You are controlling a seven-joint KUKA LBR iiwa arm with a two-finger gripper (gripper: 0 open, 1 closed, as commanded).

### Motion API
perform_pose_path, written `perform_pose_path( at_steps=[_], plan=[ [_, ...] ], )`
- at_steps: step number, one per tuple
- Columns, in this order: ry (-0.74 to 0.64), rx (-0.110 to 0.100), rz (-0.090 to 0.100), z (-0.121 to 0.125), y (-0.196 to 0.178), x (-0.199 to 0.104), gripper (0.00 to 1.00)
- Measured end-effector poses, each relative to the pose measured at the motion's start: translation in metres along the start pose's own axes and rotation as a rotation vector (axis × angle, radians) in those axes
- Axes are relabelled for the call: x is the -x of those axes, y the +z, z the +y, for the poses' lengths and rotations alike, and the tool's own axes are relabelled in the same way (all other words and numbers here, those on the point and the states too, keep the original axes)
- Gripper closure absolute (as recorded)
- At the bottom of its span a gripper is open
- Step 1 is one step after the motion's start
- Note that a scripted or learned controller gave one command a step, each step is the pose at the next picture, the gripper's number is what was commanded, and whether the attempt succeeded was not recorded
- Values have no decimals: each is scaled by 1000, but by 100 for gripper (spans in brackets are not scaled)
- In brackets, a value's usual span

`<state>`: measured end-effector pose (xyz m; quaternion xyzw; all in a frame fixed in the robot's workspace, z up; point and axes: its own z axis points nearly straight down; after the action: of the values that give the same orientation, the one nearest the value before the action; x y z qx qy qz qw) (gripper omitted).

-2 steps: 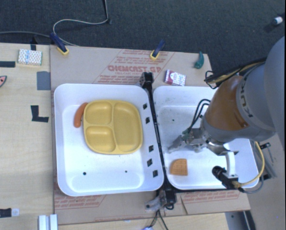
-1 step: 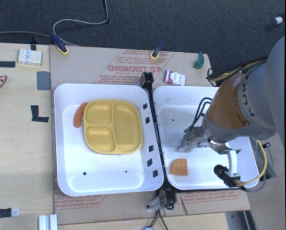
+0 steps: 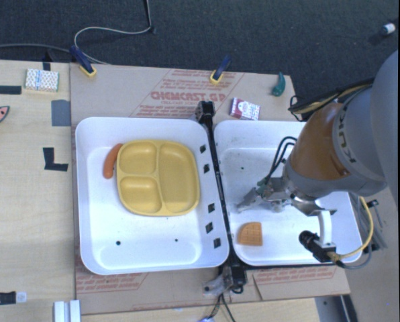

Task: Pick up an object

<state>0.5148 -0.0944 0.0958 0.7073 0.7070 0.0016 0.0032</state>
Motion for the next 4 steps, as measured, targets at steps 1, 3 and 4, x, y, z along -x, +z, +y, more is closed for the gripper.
perform_pose_path(
  at_steps=[1,3,4],
  plan=[
    [-1,-9,5,11,11,3,0],
    [0,-4,1,6,10,6,0],
    [-2,-2,0,76,10,1,0]
  ],
)
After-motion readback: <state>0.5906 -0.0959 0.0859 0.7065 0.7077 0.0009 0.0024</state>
